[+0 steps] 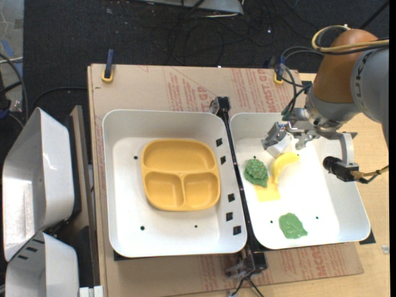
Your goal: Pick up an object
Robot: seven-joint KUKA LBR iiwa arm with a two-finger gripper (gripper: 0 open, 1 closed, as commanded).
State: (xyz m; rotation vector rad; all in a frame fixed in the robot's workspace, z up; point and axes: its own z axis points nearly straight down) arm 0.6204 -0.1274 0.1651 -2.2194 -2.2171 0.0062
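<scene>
The gripper [283, 142] hangs over the right bin [346, 209] beside a yellow piece [281, 164], seemingly approaching; its clench cannot be told, and lowering onto it comes next

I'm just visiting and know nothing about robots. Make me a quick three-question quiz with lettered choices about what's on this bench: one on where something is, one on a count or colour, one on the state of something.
1. Where does the yellow divided tray lie?
A. In the left bin
B. In the right bin
C. On the floor

2. How many green objects lie in the right bin?
A. None
B. Two
C. Five

3. Where is the gripper now?
A. Over the left bin
B. Above the yellow object in the right bin
C. Parked off the bench

Answers:
1. A: the tray rests in the middle of the left bin.
2. B: one green piece lies beside the yellow object, another green piece sits nearer the bin's front edge.
3. B: the gripper hangs just above the yellow object's upper end.
</scene>
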